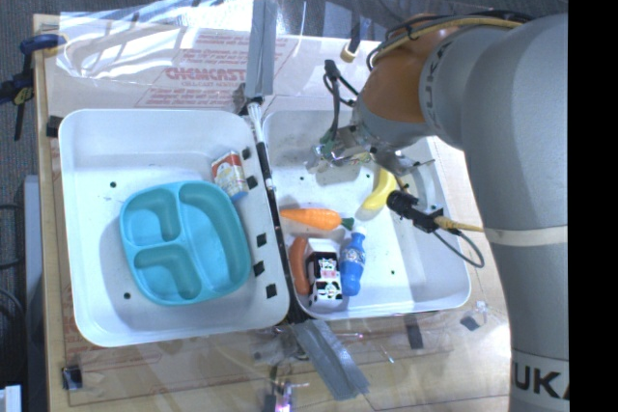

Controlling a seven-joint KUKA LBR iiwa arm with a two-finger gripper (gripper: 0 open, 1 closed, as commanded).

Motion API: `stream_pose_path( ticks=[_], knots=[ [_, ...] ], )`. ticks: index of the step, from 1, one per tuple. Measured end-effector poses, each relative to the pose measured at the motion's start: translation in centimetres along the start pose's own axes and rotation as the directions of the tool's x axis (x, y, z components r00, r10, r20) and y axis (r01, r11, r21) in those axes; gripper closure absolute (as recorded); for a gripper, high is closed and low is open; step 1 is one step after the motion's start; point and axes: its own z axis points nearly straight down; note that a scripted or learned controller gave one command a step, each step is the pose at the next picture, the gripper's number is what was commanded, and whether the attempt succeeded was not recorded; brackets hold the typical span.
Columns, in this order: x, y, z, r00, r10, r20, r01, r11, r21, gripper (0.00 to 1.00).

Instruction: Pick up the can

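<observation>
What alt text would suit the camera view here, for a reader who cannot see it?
A grey arm's gripper hangs low in the right bin, while the can lies in the left bin beside a blue divided plate. The right bin holds a banana, a carrot, a blue bottle and a small carton.

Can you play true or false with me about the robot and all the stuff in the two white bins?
1. The blue divided plate lies in the left bin. True.
2. The can sits in the right bin. False: it is in the left bin, beside the plate.
3. The carrot lies in the right bin. True.
4. The banana is on the plate. False: it is in the right bin.
5. The gripper is over the right bin. True.
</observation>
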Motion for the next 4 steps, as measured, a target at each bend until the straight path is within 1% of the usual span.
stream_pose_path(
  ticks=[1, 2, 3, 4],
  knots=[
    [0.0, 0.0, 0.0, 1.0, 0.0, 0.0, 0.0, 1.0, 0.0, 0.0],
    [-3.8, 0.5, 3.0, 0.999, 0.023, -0.025, -0.021, 0.998, 0.052, 0.0],
    [-7.1, 2.2, 3.2, 0.993, 0.121, -0.016, -0.12, 0.992, 0.042, 0.0],
    [-7.9, 2.4, -8.7, 0.987, 0.163, -0.013, -0.162, 0.986, 0.038, 0.0]
  ],
)
